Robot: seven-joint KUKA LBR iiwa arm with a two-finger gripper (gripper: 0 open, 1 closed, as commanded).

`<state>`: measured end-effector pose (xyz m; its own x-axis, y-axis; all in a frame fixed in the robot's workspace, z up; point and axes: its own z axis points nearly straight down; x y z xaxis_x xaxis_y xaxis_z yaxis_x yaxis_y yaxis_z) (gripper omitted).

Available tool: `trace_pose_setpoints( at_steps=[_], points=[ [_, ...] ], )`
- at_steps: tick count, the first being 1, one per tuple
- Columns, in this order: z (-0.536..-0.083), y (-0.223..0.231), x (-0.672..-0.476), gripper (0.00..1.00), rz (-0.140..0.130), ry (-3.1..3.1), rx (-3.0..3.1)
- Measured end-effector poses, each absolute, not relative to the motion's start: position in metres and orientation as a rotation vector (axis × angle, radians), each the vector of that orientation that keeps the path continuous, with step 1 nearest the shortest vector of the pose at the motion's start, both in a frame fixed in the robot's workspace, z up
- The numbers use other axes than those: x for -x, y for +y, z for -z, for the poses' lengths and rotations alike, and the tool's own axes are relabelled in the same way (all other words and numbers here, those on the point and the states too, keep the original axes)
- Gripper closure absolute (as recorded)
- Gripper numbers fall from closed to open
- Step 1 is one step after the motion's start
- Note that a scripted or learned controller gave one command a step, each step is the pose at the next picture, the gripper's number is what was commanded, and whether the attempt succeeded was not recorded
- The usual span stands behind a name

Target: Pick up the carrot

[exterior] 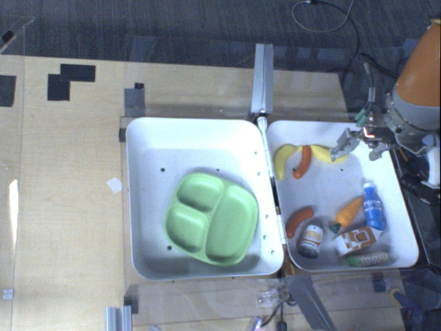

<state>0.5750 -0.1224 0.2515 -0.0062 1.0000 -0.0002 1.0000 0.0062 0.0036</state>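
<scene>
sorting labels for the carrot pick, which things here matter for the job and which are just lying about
For the job:
- small orange carrot, right white bin
- two-finger gripper

Lying about:
- yellow banana
- two red-brown sausages
- blue plastic bottle
- small round can
- brown-and-white carton
- green sectioned plate, left bin

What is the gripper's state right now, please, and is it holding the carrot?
Gripper: it cannot be told whether it is open or closed; it hangs over the right bin's far corner, with nothing visibly held. The carrot lies in that bin, apart from it.
</scene>
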Motion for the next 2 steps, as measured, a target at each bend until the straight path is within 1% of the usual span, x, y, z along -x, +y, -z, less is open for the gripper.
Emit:
trace_pose_setpoints(
  at_steps=[1, 2],
  points=[
    [-0.192, -0.150, -0.644, 0.00, -0.003, 2.141, -2.295],
    [-0.205, -0.148, -0.646, 1.00, -0.010, 2.145, -2.283]
  ],
)
